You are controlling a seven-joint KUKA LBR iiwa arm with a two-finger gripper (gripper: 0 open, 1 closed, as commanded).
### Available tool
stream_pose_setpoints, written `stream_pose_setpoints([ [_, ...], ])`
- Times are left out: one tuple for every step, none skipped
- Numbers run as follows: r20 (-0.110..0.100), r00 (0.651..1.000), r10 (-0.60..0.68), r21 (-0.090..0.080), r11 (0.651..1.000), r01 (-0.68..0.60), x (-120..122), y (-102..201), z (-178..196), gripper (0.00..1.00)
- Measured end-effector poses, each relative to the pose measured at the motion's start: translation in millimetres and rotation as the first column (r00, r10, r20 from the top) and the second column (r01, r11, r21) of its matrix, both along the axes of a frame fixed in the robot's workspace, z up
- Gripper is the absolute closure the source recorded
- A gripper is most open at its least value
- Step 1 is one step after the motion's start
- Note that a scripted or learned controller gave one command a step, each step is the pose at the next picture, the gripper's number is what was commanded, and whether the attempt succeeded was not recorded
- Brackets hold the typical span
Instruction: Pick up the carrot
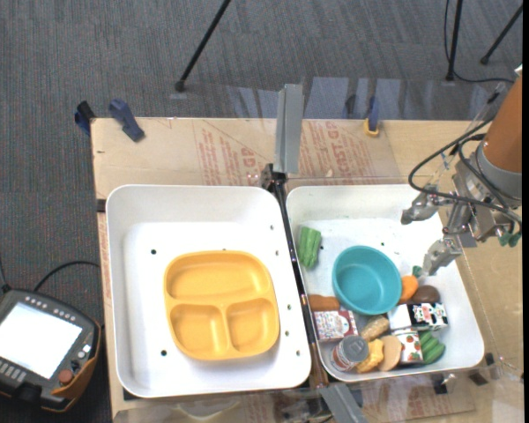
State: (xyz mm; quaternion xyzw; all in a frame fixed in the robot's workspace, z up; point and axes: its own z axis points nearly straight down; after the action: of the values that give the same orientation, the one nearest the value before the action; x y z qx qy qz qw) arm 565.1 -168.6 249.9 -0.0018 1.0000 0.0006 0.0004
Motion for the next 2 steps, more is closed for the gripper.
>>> stream_pose_setpoints([
  [-0.012, 0.996, 0.092, 0.006, 0.996, -0.092, 19.2, -30.2, -120.2, 0.00],
  [0.006, 1.000, -0.009, -0.002, 1.000, 0.009, 9.5, -30.2, -144.1, 0.00],
])
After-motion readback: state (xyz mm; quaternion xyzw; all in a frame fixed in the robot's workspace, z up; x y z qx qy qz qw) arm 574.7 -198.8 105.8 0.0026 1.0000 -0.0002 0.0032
